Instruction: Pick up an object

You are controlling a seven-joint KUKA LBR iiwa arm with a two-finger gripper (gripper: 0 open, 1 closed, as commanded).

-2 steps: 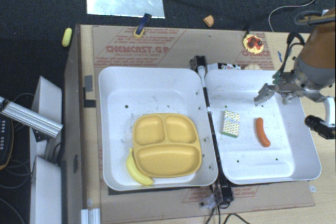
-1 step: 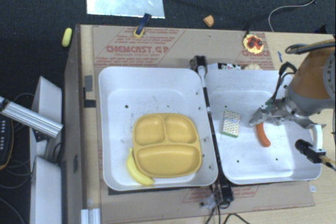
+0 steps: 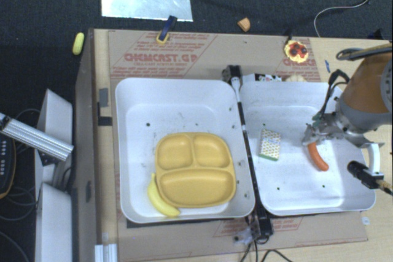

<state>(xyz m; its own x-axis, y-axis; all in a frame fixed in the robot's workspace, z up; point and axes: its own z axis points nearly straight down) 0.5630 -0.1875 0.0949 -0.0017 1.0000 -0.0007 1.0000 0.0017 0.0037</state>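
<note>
Pincer (image 3: pixel 314 135) down in right bin (image 3: pixel 288 193), at upper end of orange sausage (image 3: pixel 317 156).
Fingers too small and blurred to tell if open or closed on anything; sausage lying flat on bin floor, slanted. Speckled sponge (image 3: pixel 270 144) near left wall of same bin. In left bin (image 3: pixel 135 132): yellow tray (image 3: pixel 195 169), banana (image 3: pixel 158 198) touching its lower left edge.

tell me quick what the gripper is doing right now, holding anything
Gripper: down in the right bin, right at the top end of the hot dog; a hold on it cannot be told.
</note>
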